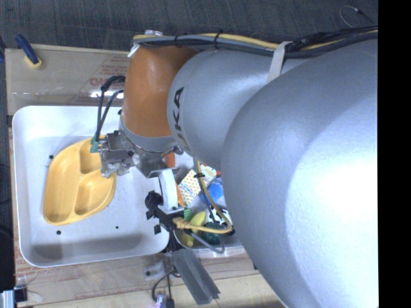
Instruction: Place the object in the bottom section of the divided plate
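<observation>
Gripper [110, 162] sits over the yellow divided plate [67, 194] at its 2 o'clock rim, in left white bin [32, 242]. Can't tell jaw state, nor which obj is the task's. Mixed items [199, 191] at plate's 3 o'clock, under arm [270, 140].

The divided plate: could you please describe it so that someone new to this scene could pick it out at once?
Start at the left white bin, the one away from the big grey arm. Lying in its left half is the divided plate, a yellow oval dish with raised ridges that split it into sections. It is the one yellow dish in that bin, right beside the gripper.
</observation>
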`<action>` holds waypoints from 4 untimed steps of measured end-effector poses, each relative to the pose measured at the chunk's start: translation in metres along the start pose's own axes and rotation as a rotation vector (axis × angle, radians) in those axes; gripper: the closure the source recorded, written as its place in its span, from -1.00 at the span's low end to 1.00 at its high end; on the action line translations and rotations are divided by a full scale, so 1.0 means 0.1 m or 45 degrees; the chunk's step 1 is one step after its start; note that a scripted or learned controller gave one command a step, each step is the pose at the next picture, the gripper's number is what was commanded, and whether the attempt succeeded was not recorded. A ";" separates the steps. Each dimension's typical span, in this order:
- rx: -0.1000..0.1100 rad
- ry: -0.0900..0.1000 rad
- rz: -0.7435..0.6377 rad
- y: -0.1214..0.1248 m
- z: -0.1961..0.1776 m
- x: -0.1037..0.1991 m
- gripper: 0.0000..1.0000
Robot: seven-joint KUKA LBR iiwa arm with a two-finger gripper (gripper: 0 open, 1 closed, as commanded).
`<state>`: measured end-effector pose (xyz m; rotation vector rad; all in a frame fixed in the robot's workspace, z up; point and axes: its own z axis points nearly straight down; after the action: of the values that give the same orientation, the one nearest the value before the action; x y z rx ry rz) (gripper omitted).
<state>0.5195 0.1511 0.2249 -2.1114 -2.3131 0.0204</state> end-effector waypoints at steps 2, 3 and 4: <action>-0.009 -0.001 0.235 0.76 -0.17 -0.01 1.00; -0.010 0.000 0.213 1.10 -0.14 0.28 1.00; -0.038 -0.025 0.265 0.50 0.27 0.41 1.00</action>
<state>0.5647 0.1964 0.1968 -2.3672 -2.1049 0.0083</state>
